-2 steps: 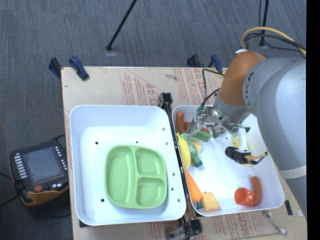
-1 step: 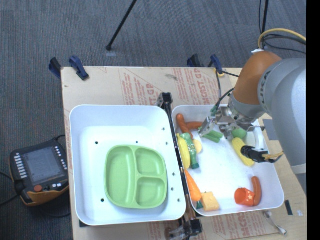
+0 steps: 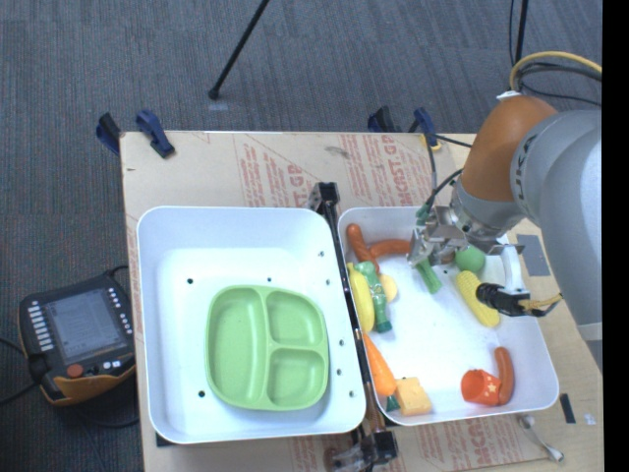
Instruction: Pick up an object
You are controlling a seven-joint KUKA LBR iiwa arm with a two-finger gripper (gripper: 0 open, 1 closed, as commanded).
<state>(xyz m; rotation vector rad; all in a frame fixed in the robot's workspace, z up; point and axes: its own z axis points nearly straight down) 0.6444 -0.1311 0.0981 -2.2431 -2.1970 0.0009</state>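
My gripper (image 3: 428,251) hangs low over the upper part of the right bin (image 3: 444,334), on the grey arm with the orange band. Directly under it lies a small dark green piece (image 3: 430,279); whether it touches that piece I cannot tell. An orange sausage-like piece (image 3: 385,247) lies just to its left, and a round green piece (image 3: 471,259) and a yellow corn cob (image 3: 478,298) lie to its right.
Along the right bin's left wall lie a yellow piece (image 3: 362,298), a green piece (image 3: 379,305), a carrot (image 3: 380,363) and a cheese wedge (image 3: 414,396). A red pepper (image 3: 479,387) and a sausage (image 3: 505,372) sit at front right. The left bin (image 3: 177,254) holds a green divided plate (image 3: 228,347).
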